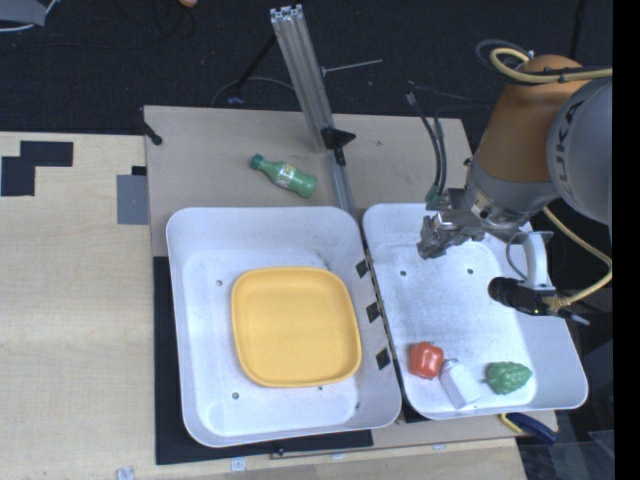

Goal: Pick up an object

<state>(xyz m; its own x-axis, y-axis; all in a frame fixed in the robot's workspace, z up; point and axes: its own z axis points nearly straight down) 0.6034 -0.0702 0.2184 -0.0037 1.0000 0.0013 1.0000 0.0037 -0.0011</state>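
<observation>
My gripper [436, 240] hangs over the far part of the right bin [560, 363], with nothing visible between its dark fingers. At that bin's near edge lie a red pepper-like object [426, 360], a small white object [459, 384] and a green leafy object [508, 376], all well below the gripper in the camera view. A yellow square plate [296, 325] rests in the middle of the left bin [200, 258].
A green bottle [284, 175] lies on the bench behind the left bin. A slanted aluminium post [308, 73] rises behind the bins. Black clips [371, 288] sit along the seam between the bins. A black part [518, 293] of the arm hangs over the right bin's right side.
</observation>
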